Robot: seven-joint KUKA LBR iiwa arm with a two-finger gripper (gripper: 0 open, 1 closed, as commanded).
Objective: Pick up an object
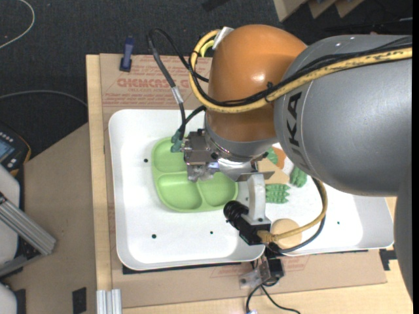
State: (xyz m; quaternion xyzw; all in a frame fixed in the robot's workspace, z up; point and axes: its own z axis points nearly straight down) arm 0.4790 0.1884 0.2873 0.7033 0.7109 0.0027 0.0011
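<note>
A light green divided plate (180, 188) lies in the left white bin (131, 227), near its middle. My gripper (200, 165) is low over the plate's right half, with the orange and grey wrist covering most of it from above. A green ridged toy (278, 192) and another green piece (298, 176) lie just right of the plate, by the divide between the bins. A small orange piece (279, 156) peeks out beside the wrist.
The right white bin (366, 231) is mostly covered by the arm. A pale tan rounded thing (286, 233) sits near the front wall between the bins. The bins rest on a cardboard sheet (105, 84) on the bench.
</note>
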